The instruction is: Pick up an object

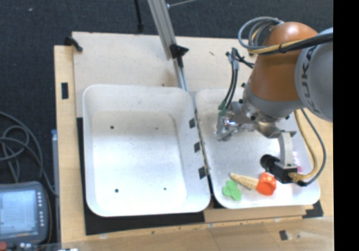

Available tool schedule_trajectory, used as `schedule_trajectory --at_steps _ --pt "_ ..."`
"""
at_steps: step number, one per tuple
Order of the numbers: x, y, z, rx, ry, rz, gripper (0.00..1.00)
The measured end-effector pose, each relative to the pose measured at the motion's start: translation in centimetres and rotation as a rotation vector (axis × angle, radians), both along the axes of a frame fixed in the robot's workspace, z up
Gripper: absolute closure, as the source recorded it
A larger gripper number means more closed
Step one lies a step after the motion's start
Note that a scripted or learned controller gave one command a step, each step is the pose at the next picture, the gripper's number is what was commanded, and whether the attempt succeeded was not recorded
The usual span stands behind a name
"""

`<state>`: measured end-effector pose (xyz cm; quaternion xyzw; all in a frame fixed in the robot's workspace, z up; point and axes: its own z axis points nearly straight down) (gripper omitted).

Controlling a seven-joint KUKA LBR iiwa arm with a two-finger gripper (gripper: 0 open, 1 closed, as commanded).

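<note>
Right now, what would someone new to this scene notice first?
The big grey arm with the orange band fills the upper right, its end effector low over the right white bin. Along that bin's near edge lie a small green toy, a tan cone and an orange block.

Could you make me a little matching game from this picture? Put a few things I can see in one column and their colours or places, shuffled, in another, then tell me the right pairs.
Things:
1. flat leaf-like toy
2. cone-shaped piece
3. chunky block
4. pincer

Colour or place:
A. orange, near the right bin's front edge
B. over the right bin, close to the divider between the bins
C. green, at the right bin's front left
D. tan, lying between the green and orange pieces

Pairs: 1-C, 2-D, 3-A, 4-B
</note>
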<state>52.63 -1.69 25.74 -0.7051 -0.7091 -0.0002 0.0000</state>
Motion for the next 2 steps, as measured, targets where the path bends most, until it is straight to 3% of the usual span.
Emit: schedule_trajectory --at_steps 1,2 --pt "0.7 5.3 -0.1 0.001 -0.001 0.002 1.0" --pt "-0.4 10.4 -2.3 0.0 0.001 0.001 1.0"
